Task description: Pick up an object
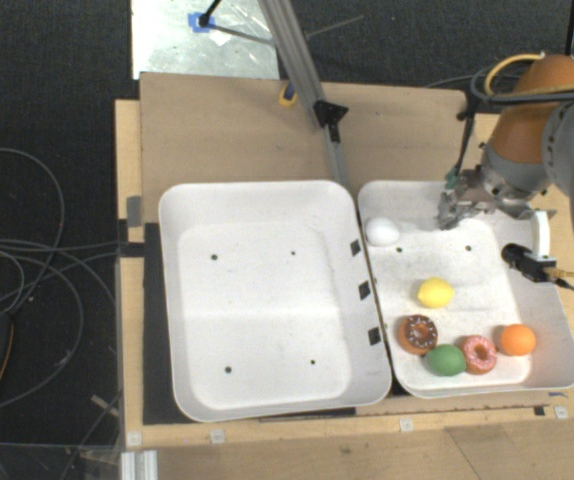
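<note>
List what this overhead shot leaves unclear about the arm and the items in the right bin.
- End effector: too small and dark in the camera view to tell its state.
- Arm: cut off by the right edge.
- Green ball: crowded between the two donuts; contact unclear.
- White object: blends into the right bin; shape unclear.

Grey arm (567,138) reaching in from the right, orange-banded wrist bent downward, pincer (452,211) pointing down.
</note>
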You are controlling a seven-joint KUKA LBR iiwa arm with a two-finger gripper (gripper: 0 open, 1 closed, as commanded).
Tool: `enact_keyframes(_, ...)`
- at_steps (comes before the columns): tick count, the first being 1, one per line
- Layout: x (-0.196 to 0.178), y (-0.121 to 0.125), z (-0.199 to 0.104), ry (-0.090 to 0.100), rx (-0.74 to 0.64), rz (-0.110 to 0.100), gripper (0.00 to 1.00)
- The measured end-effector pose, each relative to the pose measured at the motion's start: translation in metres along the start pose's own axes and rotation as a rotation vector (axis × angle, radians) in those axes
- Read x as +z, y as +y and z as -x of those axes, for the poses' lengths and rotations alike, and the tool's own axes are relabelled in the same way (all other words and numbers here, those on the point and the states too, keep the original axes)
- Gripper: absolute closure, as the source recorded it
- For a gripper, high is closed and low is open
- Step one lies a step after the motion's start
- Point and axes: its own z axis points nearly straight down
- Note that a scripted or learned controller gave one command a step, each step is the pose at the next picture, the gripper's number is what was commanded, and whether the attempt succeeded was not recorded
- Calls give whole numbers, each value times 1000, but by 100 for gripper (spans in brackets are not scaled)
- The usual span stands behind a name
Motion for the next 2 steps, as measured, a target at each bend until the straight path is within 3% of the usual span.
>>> enact_keyframes(2,-107,-2,-3,0,1,4,100)
